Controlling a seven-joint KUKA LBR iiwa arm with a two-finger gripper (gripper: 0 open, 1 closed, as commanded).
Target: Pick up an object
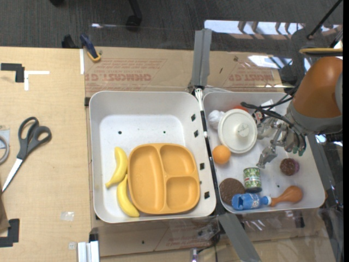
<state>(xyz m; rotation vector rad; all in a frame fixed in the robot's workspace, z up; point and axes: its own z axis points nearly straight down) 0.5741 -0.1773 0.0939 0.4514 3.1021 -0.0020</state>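
Gripper low in the right bin, nothing held.
Fingers hang over bare bin floor just above the small green can; can't tell if apart or together, too small & cluttered. Can stands upright, touching the blue bottle, brown disc to its left, orange ball further up-left. Best bet imo: centre over the can, straddle it, drop straight so the bottle isn't nudged, then close & lift.
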